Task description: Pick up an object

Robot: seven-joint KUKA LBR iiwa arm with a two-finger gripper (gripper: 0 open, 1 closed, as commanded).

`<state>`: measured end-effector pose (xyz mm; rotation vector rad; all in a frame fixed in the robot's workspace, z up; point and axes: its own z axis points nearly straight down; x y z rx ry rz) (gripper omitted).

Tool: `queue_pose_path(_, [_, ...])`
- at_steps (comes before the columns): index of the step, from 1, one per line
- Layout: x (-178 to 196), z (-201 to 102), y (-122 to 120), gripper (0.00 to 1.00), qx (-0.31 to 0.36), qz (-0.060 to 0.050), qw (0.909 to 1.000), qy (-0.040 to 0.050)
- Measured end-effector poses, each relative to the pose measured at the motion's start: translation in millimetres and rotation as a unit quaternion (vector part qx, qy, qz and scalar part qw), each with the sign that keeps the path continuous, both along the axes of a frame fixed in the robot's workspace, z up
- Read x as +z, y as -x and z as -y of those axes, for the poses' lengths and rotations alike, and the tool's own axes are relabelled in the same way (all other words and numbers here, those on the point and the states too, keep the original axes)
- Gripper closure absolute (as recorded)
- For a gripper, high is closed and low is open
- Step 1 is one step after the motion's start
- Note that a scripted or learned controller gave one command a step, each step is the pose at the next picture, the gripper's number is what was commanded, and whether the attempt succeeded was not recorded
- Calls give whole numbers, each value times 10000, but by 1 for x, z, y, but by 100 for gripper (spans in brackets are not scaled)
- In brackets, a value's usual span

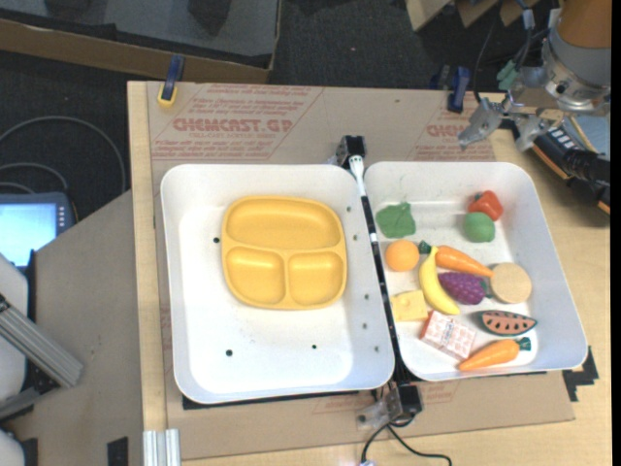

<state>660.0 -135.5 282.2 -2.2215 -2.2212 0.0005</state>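
Note:
The right bin (553, 260) holds several toy foods: a green leaf (395, 220), a red pepper (485, 203), a green lime (478, 226), an orange (401, 255), a banana (434, 282), purple grapes (463, 287), a tan round biscuit (510, 282), a watermelon slice (506, 322), two carrots (461, 259) (490, 354), a cheese wedge (408, 305) and a pink wafer (447, 334). My gripper (502, 126) hangs above the bench just beyond the right bin's far edge. It is open, with nothing between its fingers.
In the left bin (194, 338) lies a yellow divided plate (284, 251). A black clamp (351, 149) sits where the two bins meet at the back. Blue clamps (171, 80) (456, 87) grip the far edge of the brown board.

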Motion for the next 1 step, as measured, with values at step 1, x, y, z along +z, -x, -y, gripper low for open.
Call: queue_pose_path(1, [206, -52, -7, 0, 31, 119, 9999, 12])
